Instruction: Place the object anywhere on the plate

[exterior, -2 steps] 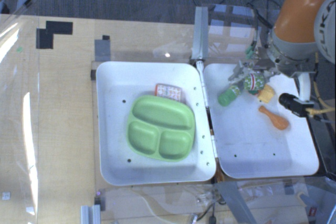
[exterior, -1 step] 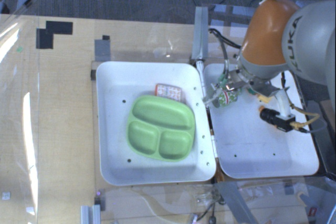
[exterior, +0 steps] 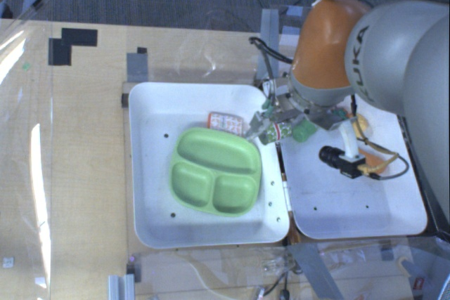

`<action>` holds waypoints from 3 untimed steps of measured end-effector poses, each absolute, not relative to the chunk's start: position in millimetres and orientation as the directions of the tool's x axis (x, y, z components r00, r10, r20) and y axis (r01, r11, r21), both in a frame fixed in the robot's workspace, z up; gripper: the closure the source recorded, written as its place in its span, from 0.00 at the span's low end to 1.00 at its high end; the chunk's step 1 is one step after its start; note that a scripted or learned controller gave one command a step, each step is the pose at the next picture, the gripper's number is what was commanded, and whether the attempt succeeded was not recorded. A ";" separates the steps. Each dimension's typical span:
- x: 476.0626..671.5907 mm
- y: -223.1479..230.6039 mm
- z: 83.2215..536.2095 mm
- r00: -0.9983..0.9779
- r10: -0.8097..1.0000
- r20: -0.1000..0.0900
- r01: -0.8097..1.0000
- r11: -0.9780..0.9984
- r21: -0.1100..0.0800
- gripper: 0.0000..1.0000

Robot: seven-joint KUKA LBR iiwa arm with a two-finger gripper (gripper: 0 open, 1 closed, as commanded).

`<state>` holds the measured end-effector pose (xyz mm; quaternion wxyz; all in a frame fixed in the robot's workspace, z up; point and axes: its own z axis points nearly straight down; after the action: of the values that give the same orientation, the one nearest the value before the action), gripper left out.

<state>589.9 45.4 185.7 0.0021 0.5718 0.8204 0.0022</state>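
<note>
At the far left, the wooden bench (exterior: 77, 172) bears a black L-shaped mark (exterior: 70, 42) near its back edge. Next comes the left bin (exterior: 151, 221), white and shallow, with the green plate (exterior: 211, 165) lying flat on its floor. The plate has three compartments, one long one at the back and two smaller ones in front, and nothing rests in any of them. Just behind the plate's far rim a small red-and-white packet (exterior: 226, 123) lies on the bin floor, touching the rim or very nearly so, but not on the plate. To the right of it the gripper (exterior: 261, 130) hangs low over the divider between the two bins, near the plate's back right corner. Whether it is wide or narrow cannot be told at this slant. A small green and red item (exterior: 299, 131) sits tight against the gripper's right side; whether it is held cannot be told either. Further right is the right bin (exterior: 365, 214), where a small yellow-orange thing (exterior: 361, 124) peeks out from under the arm (exterior: 394, 46), which covers the bin's back right part.
</note>
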 end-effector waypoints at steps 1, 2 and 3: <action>590.0 44.9 185.7 -0.345 0.939 -0.001 0.938 0.345 0.006 0.00; 590.0 44.9 185.7 -0.345 0.939 -0.001 0.938 0.345 0.006 0.00; 590.0 44.9 185.7 -0.345 0.939 -0.001 0.938 0.345 0.006 0.00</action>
<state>590.0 44.9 185.7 0.0021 0.5722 0.8201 0.0023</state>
